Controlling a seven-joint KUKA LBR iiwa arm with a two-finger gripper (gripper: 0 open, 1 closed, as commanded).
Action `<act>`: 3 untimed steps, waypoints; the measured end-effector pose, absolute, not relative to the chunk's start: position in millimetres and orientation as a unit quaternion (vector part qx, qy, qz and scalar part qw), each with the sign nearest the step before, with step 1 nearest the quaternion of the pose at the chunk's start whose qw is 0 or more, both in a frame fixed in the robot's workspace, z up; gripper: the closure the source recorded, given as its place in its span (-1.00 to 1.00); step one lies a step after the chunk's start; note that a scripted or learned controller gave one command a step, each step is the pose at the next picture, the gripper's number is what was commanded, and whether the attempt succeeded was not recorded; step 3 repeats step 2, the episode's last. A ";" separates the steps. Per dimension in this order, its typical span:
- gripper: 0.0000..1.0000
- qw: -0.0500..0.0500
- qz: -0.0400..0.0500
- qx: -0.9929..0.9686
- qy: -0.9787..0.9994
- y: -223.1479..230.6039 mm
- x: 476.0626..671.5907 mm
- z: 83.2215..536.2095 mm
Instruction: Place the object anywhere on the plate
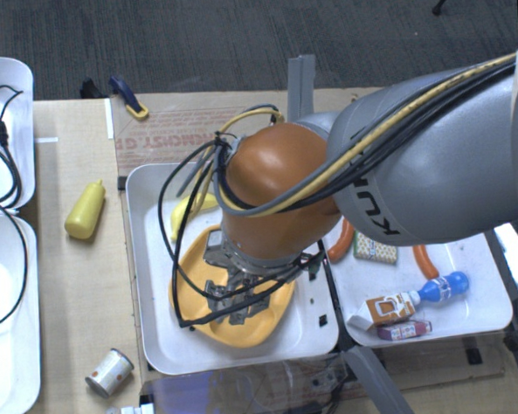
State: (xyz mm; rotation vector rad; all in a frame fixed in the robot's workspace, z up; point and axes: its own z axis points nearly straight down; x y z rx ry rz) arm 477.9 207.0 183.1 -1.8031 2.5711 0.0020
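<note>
The plate lies yellow and shallow in its white bin, and the claw hangs right above the plate. Whether it grips anything cannot be told; the orange wrist hides it. Right of the plate, the other bin carries a blue-capped bottle and small cartons, probably light and stiff, best pinched across their narrow sides.
</note>
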 end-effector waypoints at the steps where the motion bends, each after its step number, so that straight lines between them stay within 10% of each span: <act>1: 1.00 0.002 0.001 -0.576 0.817 219.1 478.5 207.2; 3: 1.00 0.000 0.001 -0.562 0.827 199.8 490.1 191.1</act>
